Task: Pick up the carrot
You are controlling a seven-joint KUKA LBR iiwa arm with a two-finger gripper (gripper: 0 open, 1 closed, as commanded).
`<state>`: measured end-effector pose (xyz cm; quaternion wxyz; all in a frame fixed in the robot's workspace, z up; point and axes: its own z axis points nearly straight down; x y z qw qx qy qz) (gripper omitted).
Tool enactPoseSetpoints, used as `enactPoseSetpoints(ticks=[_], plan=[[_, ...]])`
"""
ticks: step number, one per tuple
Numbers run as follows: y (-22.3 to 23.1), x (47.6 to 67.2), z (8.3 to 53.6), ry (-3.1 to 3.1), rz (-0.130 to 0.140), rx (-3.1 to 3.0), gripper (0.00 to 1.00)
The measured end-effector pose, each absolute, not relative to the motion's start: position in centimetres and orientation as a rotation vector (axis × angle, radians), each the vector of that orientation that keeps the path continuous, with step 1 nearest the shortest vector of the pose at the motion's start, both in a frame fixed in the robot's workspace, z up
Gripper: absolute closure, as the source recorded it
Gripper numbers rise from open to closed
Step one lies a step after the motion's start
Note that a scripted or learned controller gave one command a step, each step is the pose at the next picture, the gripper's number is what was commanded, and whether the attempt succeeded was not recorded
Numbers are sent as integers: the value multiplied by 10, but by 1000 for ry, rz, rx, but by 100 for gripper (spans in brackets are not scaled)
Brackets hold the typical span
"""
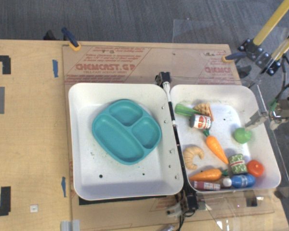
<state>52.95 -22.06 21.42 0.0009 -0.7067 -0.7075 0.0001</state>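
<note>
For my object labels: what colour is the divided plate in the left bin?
Teal, the divided plate shows plainly in the camera view.

- 2 bins sit side by side on the bench: the left bin (79, 143) and the right bin (260, 124), their inner walls touching.
- A divided plate (126, 130) lies in the middle of the left bin.
- The carrot (216, 148) lies near the middle of the right bin, tilted.
- A can (201, 122) lies just behind the carrot.
- A croissant (193, 156) lies left of the carrot.
- A round ball (242, 135) lies to the carrot's right, apart from it.
- A tomato (255, 167) sits in the near right corner.
- The gripper (258, 118) is at the right bin's right wall, beside the ball.
</note>
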Motion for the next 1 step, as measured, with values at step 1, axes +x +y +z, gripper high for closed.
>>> enactPoseSetpoints(ticks=[1], plan=[[-182,485,95,-2192,-3,-2258,0]])
